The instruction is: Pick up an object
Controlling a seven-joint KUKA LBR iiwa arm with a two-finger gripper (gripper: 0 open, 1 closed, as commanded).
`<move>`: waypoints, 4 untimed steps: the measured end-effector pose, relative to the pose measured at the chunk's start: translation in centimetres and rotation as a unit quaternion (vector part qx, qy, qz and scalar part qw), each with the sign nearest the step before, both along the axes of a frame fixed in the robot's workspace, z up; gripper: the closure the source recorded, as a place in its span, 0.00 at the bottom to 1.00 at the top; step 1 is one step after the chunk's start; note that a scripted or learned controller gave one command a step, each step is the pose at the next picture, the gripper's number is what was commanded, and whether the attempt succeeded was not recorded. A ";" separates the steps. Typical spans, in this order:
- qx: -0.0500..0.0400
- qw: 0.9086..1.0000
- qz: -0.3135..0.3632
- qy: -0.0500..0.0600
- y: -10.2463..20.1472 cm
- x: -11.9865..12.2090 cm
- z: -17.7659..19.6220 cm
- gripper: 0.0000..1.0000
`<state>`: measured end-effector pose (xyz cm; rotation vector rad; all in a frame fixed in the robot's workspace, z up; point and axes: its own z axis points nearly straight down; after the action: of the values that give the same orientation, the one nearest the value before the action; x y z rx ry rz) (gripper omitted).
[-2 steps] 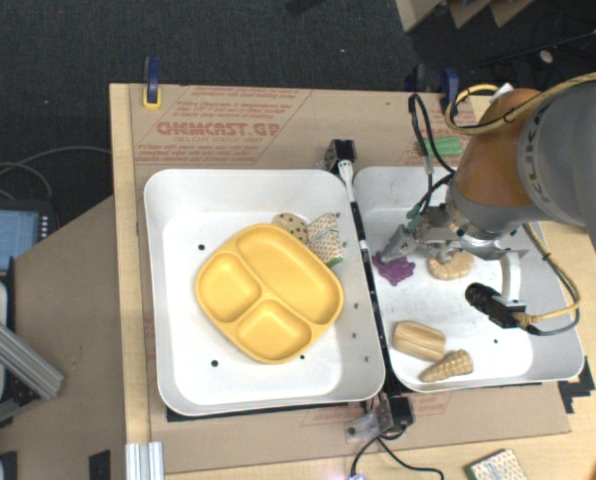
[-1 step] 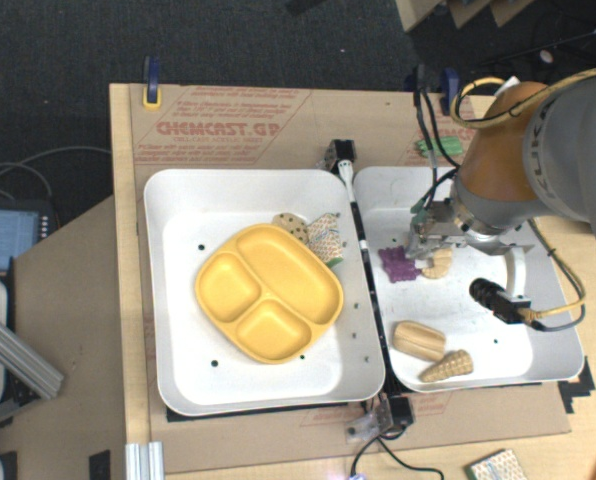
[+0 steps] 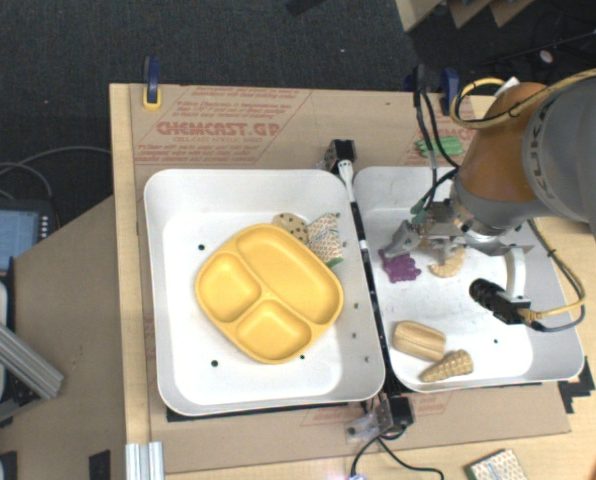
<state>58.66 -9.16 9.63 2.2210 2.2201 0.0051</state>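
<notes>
My gripper [image 3: 430, 240] is low over the back of the right bin [image 3: 548, 363], beneath the orange band of the arm. A purple grape-like toy [image 3: 402, 267] lies just at its left side. A small tan piece [image 3: 447, 262] lies right under its right side, partly hidden. Nearer the front of this bin lie a tan bread-like roll [image 3: 419, 340] and a ridged yellow cone-shaped piece [image 3: 448, 366]. Nothing can be made out held in the gripper.
The left bin [image 3: 173, 218] holds a yellow divided plate [image 3: 268, 291]. Behind the plate sit a speckled cookie [image 3: 291, 224] and a patterned scrap [image 3: 325, 234]. A black connector with cable [image 3: 496, 300] hangs off the arm over the right bin.
</notes>
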 end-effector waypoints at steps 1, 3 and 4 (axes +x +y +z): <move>-0.001 1.000 -0.002 0.002 -4.3 -3.5 -1.0 0.00; -0.001 1.000 -0.003 0.002 -6.6 -2.0 -1.0 0.00; 0.000 1.000 0.003 -0.001 -0.3 3.3 -1.0 0.00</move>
<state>61.93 -9.45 8.58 2.2117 2.2261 0.0078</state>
